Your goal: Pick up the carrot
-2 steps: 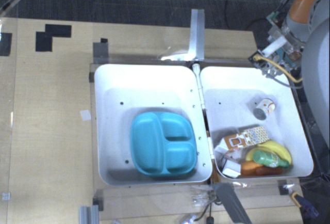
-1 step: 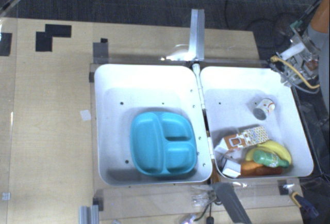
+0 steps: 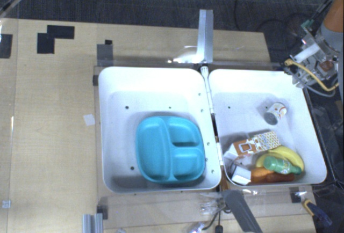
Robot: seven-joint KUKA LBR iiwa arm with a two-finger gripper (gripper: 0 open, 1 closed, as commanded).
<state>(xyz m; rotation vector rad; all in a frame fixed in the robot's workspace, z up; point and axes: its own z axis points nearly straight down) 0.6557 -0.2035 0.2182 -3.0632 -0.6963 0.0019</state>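
The carrot [image 3: 264, 175] is an orange piece lying in the front corner of the right bin [image 3: 244, 89], partly under a green toy [image 3: 278, 165] and a yellow banana [image 3: 287, 155]. The arm's wrist [image 3: 321, 57] sits at the far right edge, beyond the right bin's back right corner, well away from the carrot. Its fingers are hidden from this view.
A blue divided plate [image 3: 170, 147] lies in the left bin [image 3: 123, 97]. In the right bin there are also a patterned snack packet [image 3: 257, 144], a small white-and-grey cylinder [image 3: 274, 112] and a white piece [image 3: 239, 173]. A metal post [image 3: 206, 36] stands behind the bins.
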